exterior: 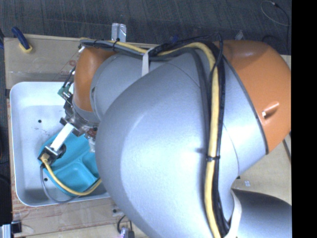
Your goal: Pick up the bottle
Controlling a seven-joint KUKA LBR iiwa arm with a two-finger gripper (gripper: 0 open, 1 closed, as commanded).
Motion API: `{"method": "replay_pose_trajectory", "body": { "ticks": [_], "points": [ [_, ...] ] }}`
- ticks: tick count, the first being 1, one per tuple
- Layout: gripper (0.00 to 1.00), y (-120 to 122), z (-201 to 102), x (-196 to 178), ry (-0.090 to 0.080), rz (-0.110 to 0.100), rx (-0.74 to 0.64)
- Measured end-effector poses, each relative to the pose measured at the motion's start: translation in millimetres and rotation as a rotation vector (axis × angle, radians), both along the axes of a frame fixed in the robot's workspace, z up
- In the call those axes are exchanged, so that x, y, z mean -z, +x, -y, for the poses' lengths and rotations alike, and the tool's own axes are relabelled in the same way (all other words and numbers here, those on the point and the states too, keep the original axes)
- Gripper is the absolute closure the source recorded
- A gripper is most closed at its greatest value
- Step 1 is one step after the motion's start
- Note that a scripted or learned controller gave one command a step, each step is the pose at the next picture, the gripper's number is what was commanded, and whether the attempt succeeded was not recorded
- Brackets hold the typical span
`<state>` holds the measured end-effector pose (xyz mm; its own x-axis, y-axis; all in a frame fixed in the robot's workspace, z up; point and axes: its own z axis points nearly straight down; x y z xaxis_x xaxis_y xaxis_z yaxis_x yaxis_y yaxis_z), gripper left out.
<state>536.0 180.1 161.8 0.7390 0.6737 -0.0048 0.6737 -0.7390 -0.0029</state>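
My arm's large grey and orange body covers most of the view. Its wrist reaches down into the left white bin (20,133). The gripper (85,134) sits low over a blue plastic thing (74,170) that lies in the bin's near part. The blue thing has a hollow, dish-like face, and I cannot tell if it is the bottle. The arm hides whatever lies to its right.
The left bin's far left floor (34,108) shows bare white with a few dark specks. A blue-handled clamp (21,37) and a metal clip (119,31) sit on the bench's back edge. The arm hides the right bin.
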Motion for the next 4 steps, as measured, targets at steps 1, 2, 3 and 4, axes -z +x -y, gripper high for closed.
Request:
{"method": "replay_pose_trajectory", "body": {
  "ticks": [1, 2, 3, 4],
  "points": [
    [0.0, -3, 28, -114, -0.004, 0.006, 0.429],
    [0.0, -59, -37, -21, -0.005, 0.001, 0.435],
    [0.0, -60, -38, 73, -0.003, 0.001, 0.529],
    [0.0, 19, -13, -15, -0.003, 0.004, 0.472]
  ]
}}
